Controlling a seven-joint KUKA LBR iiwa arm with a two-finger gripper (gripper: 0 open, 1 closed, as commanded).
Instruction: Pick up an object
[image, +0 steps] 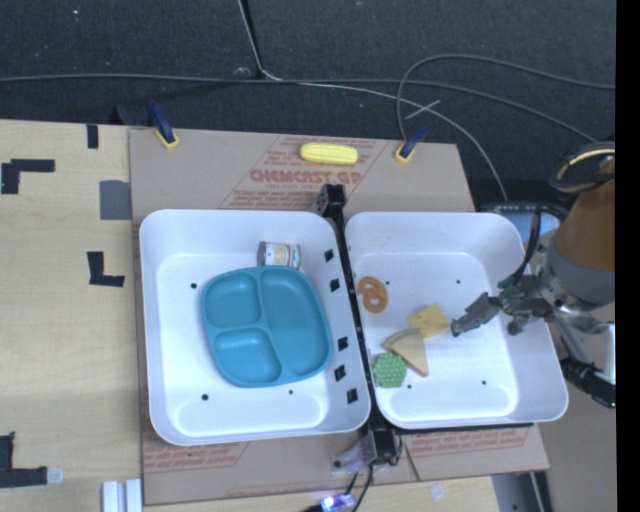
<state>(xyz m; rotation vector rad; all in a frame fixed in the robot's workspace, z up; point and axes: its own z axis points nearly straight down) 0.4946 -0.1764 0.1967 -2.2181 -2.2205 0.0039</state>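
Observation:
The right bin (500, 395) holds a brown pretzel (372, 293), a yellow cheese wedge (430, 319), a tan triangular slice (409, 350) and a round green piece (389, 370). My gripper (472, 319) reaches in from the right, low over the right bin. Its dark tip sits just right of the cheese wedge, and nothing shows in its grasp. The grey arm with its orange band (590, 225) stands over the bin's right rim.
The left bin (165, 300) holds a blue divided plate (267, 327) and a small can (279, 254) lying by its back wall. A yellow corn-like toy (328, 153) lies on the cardboard behind the bins. Black clips line the divider between the bins.

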